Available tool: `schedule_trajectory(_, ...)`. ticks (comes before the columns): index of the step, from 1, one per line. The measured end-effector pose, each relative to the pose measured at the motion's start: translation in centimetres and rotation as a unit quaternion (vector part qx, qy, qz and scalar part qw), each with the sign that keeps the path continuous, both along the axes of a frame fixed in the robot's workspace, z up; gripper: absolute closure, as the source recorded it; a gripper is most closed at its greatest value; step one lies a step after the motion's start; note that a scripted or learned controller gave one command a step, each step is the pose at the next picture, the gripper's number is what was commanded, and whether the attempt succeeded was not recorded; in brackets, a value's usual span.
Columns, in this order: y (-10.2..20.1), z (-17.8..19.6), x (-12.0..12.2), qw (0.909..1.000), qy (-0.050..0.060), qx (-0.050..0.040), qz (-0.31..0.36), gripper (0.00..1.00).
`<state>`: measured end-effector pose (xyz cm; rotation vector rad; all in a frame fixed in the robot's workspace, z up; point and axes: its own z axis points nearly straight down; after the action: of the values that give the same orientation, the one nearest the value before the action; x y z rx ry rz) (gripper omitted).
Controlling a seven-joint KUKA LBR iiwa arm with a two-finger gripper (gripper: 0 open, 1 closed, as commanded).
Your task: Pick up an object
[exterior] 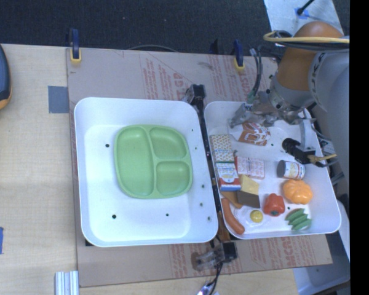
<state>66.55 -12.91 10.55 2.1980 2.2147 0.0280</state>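
Grey arm with orange band point(298, 66) reaching in from the right, two-finger gripper point(253, 111) low over the far end of the right shallow white bin point(333, 217); whether spread or pressed together cannot be told. Nothing seen held between them. Nearest candidate: small orange-and-white printed packet point(255, 134), lying flat just beside the gripper on its near side, long axis slanting across the bin. Judged the likeliest target, needing only a short shift toward the camera and a descent. Further off along the same bin: patterned cards point(222, 149), small tin can on its side point(291, 169), orange toy fruit point(297, 192), red toy pepper point(273, 204), green toy pods point(299, 220), toy sausage point(232, 218). Left shallow white bin point(86, 165) holding a green sectioned plastic plate point(152, 161), well apart from the gripper. Pick judged not yet made
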Motion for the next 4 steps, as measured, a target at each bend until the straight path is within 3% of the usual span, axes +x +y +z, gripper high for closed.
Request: schedule_trajectory(4,-0.35,-0.02,-0.02,1.0,0.0,-0.0008,0.0,0.0)
